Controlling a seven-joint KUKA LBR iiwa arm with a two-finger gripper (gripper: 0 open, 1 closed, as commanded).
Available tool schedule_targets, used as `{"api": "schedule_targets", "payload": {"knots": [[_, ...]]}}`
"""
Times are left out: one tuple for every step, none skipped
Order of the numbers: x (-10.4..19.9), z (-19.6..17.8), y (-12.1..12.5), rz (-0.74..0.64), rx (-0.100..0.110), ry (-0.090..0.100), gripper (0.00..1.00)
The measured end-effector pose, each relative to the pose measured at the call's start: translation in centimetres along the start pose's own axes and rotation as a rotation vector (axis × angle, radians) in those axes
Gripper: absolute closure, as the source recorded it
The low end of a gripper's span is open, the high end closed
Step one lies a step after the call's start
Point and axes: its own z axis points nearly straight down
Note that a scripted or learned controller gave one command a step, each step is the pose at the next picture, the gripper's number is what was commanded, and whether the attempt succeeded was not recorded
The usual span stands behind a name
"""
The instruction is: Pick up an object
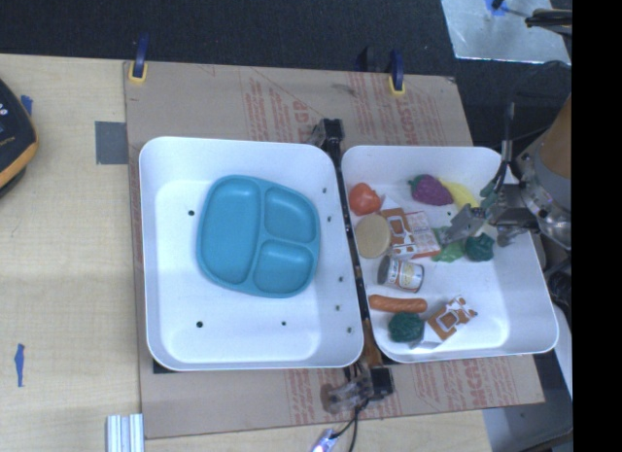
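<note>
low over the right bin (525, 333), the claw (473, 226) sits near that bin's right side, with the arm (544, 212) coming in from the right edge. its dark fingers splay out to a middling gap, and nothing can be made out between them; a green piece (478, 248) lies just under the tips, touching or nearly so, which one cannot be told. a purple piece (429, 189) and a yellow piece (459, 193) lie just up-left of the claw. further left in the same bin are a red tomato (364, 197), a tan disc (372, 237), a printed box (411, 231), a small can (402, 273), a sausage (397, 303), a dark green lump (407, 326) and a small carton (451, 316). the left bin (170, 333) holds a blue divided plate (259, 235), well apart from the claw.
</note>
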Motion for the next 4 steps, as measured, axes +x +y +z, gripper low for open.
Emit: {"api": "schedule_targets", "payload": {"knots": [[-5.7, 10.4, 2.3, 0.001, 0.001, -0.001, 0.00], [-7.5, 14.2, 7.7, -0.001, -0.001, -0.001, 0.00], [-6.9, 14.4, 13.9, 0.000, 0.014, 0.001, 0.00], [-7.0, 13.3, 14.0, -0.003, 0.011, 0.000, 1.00]]}}
